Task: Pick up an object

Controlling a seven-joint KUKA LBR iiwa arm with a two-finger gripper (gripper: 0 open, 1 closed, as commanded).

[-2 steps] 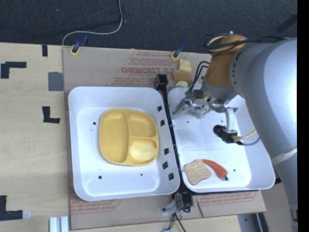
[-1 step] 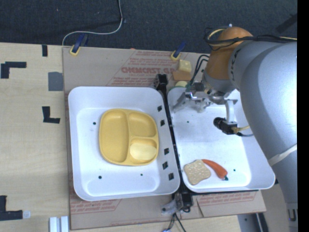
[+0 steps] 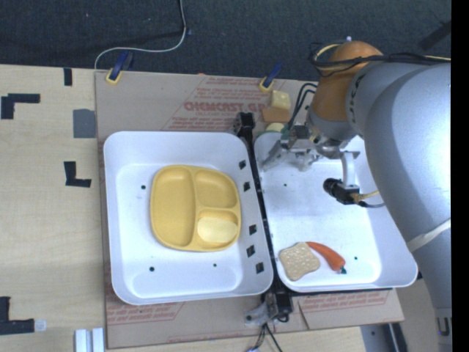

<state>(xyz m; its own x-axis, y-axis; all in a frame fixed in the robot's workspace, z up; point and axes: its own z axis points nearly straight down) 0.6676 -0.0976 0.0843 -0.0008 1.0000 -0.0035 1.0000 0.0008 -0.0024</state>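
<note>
In the right bin [image 3: 366, 229], a slice of toast [image 3: 299, 260] lies near the front edge, with an orange carrot [image 3: 327, 254] touching its right side. My gripper [image 3: 284, 149] is low over the bin's far left corner, well behind both and close to the divider. The grey arm with its orange band [image 3: 344, 75] comes in from the right and hides the bin's far right part. Nothing can be seen held in the gripper.
A yellow divided plate [image 3: 196, 207] lies in the left bin [image 3: 128, 196]. Small yellow and tan blocks [image 3: 278, 105] and a pale round object [image 3: 274, 128] sit just beyond the right bin's far left corner. A black cable plug [image 3: 338, 190] hangs over the right bin.
</note>
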